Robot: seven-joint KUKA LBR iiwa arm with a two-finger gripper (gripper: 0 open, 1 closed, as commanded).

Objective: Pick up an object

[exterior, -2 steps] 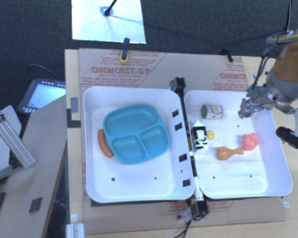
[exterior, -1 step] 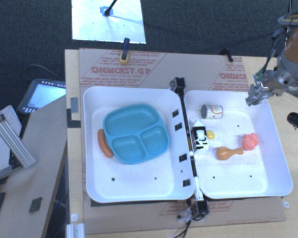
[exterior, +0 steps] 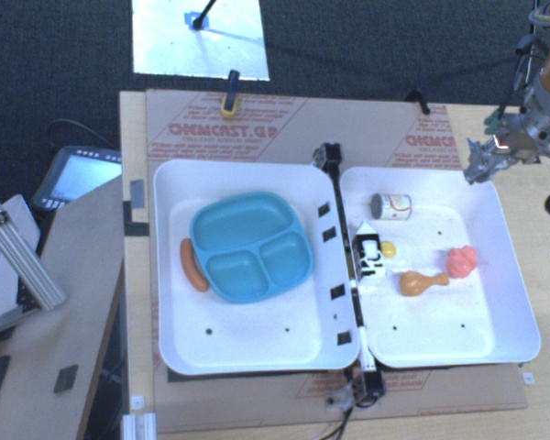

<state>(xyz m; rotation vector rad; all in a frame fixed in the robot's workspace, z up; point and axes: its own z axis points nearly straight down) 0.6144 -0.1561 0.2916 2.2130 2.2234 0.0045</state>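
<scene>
**Toys wait in right bin, well apart from gripper**

Nearest the lens, right bin point(exterior: 509, 337) holding drumstick toy point(exterior: 423, 282), pink toy point(exterior: 461, 261) and small can point(exterior: 391, 206). Drumstick likely light, stiff, slick; best pinched across narrow shaft. Down-left of gripper point(exterior: 481, 163), poised over bin's far corner, finger state unclear.

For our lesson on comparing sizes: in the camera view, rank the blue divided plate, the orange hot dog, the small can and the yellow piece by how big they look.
1. blue divided plate
2. orange hot dog
3. small can, only slightly smaller than the hot dog
4. yellow piece
</scene>
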